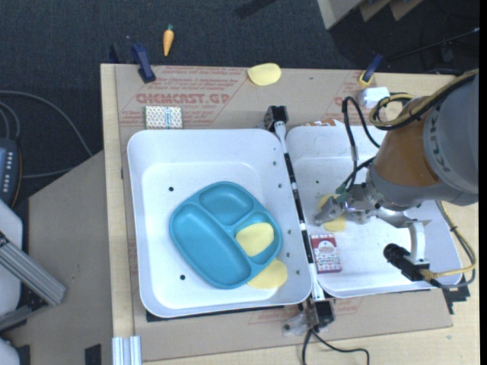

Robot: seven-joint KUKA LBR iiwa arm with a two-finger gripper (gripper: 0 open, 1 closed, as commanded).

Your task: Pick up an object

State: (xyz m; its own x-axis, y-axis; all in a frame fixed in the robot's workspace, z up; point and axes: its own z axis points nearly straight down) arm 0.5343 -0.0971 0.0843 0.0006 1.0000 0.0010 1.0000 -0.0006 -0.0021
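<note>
My gripper (340,206) is low in the right bin (323,144), near its left wall, at the end of the grey arm with the orange band (403,158). A small yellow object (332,220) lies right under and against the gripper tip; I cannot see whether it is held. A red and white small box (326,252) lies just below it on the bin floor. In the left bin (152,162) rests a blue divided plate (213,234) with a yellow piece (256,238) in one compartment. Another yellow piece (268,275) lies at the plate's lower edge.
On the bench behind the bins lie a flat yellow object (264,74) and a small patterned packet (163,116). Blue clamps (142,63) sit at the back corners. A toy carrot (168,40) lies on the floor. Cables (358,128) loop over the right bin.
</note>
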